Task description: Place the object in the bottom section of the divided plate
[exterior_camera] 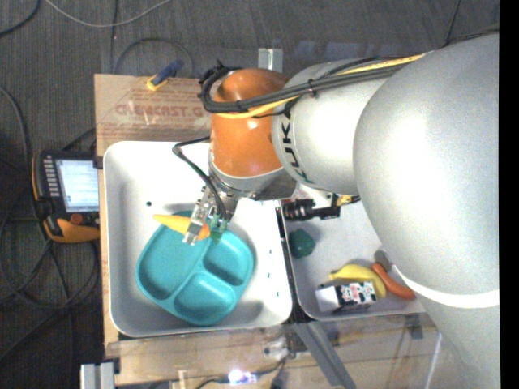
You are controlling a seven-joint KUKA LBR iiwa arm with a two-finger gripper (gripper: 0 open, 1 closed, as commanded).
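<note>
So looking down from the one overhead camera, you've got the big grey arm with the orange band point(243, 128) coming in from the right and covering most of the right bin. Its two-finger gripper point(201, 227) hangs over the left shallow white bin point(122, 185), right at the upper edge of the teal divided plastic plate point(195, 274). There's something small and orange with a bit of green point(216, 228) right at the fingertips, but it's too tiny and blurry for me to call what it is, and honestly I can't tell whether the fingers are spread or pinching it.

A thin yellow-orange pointed object, kinda carrot-like point(172, 222), lies just at the plate's upper-left rim, poking out toward the bin's left side from under the gripper. Can't say if it's touching the fingers or just lying beside them. The plate itself sits in the lower middle of the left bin, with the three sections showing bare teal as far as you can see.

Over in the right shallow white bin point(324, 241), near its left wall, there's a small dark green round thing point(302, 244). Toward the bottom edge you've got a yellow banana-shaped toy point(357, 275), a small white box with dark printing point(350, 295) just below it, and an orange carrot-shaped piece point(392, 282) just to the right of those, partly tucked under the arm.

Left of the bench a handheld pendant with a lit screen point(69, 186) sits on the floor, and a brown cardboard sheet point(146, 116) lies along the bins' top edge
</note>
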